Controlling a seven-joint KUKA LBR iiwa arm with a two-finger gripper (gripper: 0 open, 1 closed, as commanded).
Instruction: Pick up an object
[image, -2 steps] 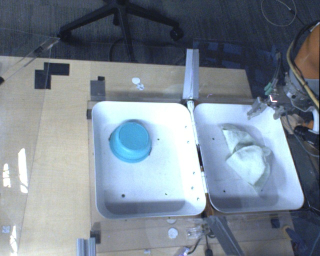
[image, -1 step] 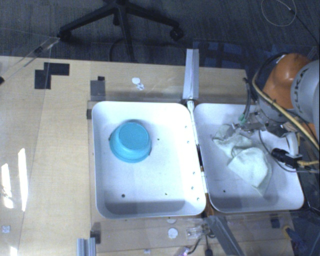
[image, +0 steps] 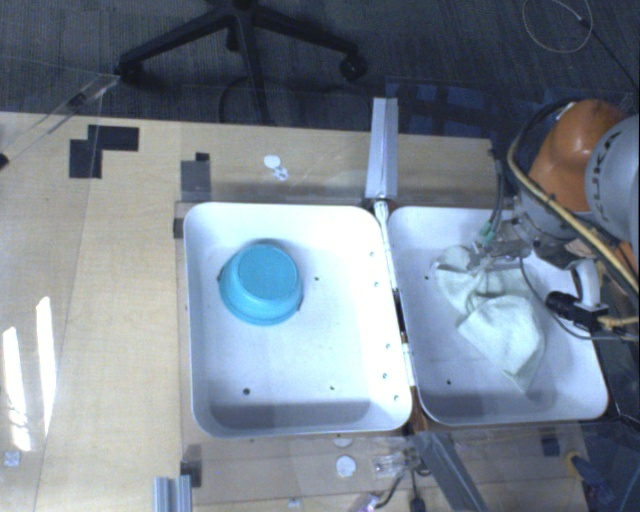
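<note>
Worktop (image: 100, 330) is carrying two white bins side by side. Left bin (image: 300, 400), well to the left of the end effector, is holding an upturned blue bowl (image: 262, 282). Right bin (image: 570, 400) is holding a crumpled white cloth (image: 497, 325), lying directly beneath and just below the end effector (image: 497, 250). Finger spacing: cannot tell, blurred against the cloth. Judgement: cloth is the target in hand; best to be descending onto a raised fold, closing fully, then lifting slowly.
</note>
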